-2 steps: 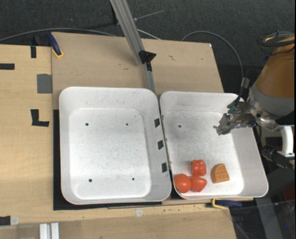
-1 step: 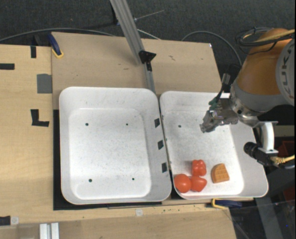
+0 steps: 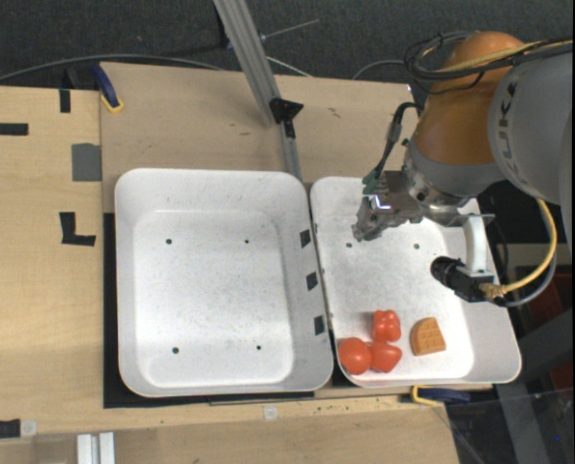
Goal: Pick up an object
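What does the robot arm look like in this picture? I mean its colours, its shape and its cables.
The arm is bulky and rounded, grey, with a glossy orange band above the wrist. Black cables loop over the orange part. The gripper is small, dark metal. A yellow hose curves beside a black fitting.

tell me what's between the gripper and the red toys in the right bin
Nothing: in the camera view, bare white bin floor runs from the gripper down to the red toys. The orange waffle piece sits off to their right.
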Available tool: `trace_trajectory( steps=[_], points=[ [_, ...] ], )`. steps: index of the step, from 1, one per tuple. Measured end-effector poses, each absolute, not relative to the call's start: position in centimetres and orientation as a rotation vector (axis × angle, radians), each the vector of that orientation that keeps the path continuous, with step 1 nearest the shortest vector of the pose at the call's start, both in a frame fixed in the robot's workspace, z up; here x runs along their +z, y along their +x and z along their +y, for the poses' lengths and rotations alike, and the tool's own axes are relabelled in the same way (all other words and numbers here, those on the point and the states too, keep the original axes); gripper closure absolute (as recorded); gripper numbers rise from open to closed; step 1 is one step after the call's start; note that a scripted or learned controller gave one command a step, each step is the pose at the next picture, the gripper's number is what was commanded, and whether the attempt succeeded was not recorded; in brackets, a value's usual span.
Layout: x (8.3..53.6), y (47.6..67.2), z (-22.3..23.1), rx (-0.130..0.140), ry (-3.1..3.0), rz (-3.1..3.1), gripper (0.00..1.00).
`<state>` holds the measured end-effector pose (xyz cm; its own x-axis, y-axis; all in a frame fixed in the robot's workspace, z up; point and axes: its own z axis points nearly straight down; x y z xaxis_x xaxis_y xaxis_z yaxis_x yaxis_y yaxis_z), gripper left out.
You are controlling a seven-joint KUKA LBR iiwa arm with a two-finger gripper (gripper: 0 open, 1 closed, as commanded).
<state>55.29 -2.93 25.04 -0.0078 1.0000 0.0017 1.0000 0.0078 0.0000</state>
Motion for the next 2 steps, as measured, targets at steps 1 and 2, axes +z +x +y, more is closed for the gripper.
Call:
trace_trajectory(
  steps=[1, 2],
  points=[
    [23.4, 57.4, 1.9, 0.002, -2.213, -2.227, 1.00],
    [23.9, 59.4, 6.2, -0.001, -2.214, -2.227, 1.00]
  ],
)
